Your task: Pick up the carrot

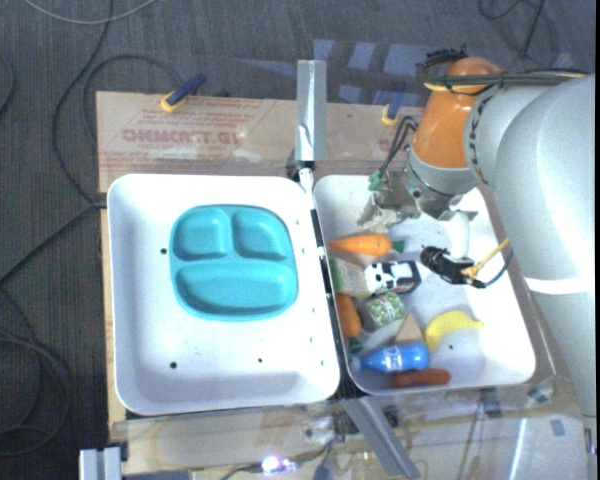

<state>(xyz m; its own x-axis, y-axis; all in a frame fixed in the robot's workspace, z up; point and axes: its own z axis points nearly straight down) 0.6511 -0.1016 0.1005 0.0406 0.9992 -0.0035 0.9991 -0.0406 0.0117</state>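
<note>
The carrot (360, 245) is orange with a green stub at its right end. It lies on its side in the upper left part of the right bin (500, 363). My gripper (388, 206) hangs just above and slightly right of the carrot, under the orange band of the wrist (450, 133). The wrist hides much of the gripper, and the carrot still rests among the other items in the bin.
A blue divided plate (235, 261) sits in the left bin (140, 368). Around the carrot lie a black-and-white toy (390, 274), a green item (383, 310), a second orange piece (348, 315), a banana (450, 326), a blue bottle (395, 358) and a red item (420, 376).
</note>
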